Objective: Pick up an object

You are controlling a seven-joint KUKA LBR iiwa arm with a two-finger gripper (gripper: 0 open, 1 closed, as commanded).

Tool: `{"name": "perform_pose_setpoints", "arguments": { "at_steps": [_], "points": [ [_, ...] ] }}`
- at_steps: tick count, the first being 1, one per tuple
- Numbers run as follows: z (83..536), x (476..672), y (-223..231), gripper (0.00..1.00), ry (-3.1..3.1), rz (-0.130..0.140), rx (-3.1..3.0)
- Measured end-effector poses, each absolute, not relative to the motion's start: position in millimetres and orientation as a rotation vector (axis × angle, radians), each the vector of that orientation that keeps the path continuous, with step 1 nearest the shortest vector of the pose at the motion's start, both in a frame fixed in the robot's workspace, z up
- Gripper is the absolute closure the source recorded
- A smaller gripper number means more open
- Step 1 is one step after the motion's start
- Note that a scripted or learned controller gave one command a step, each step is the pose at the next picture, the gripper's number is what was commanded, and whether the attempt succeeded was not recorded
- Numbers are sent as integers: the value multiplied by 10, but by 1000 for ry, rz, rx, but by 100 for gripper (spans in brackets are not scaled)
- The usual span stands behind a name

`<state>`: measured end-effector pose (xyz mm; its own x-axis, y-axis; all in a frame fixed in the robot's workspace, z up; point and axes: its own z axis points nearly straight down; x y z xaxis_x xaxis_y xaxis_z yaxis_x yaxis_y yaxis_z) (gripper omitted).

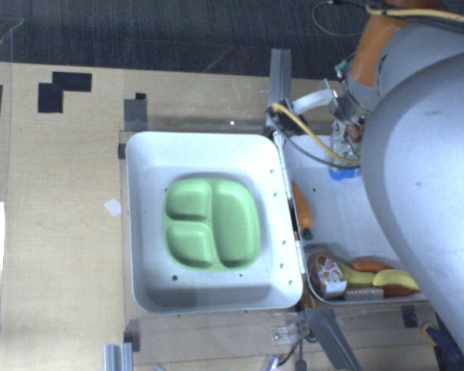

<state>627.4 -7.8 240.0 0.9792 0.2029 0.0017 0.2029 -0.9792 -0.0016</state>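
Left bin [139,207]: one green three-compartment plate [213,222], lying flat in the middle, nothing else in it. Along the divider between the bins, just inside the right bin [325,207]: one carrot [300,207], orange with a green tip. Near corner of the right bin: a cluster of toy food, one round brown-and-white piece [326,273], one banana [387,279], one reddish piece [369,266] behind it. Arm [425,168] covers most of the right bin; gripper [345,141] sits at the far side above a blue object [342,173], yellow cable [317,141] looping across. Jaw state can't tell, blocked by wrist
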Motion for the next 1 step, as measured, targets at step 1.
{"name": "perform_pose_setpoints", "arguments": {
  "at_steps": [1],
  "points": [
    [2336, 6398, -478, 100, -323, -3, -3125]
  ]
}}
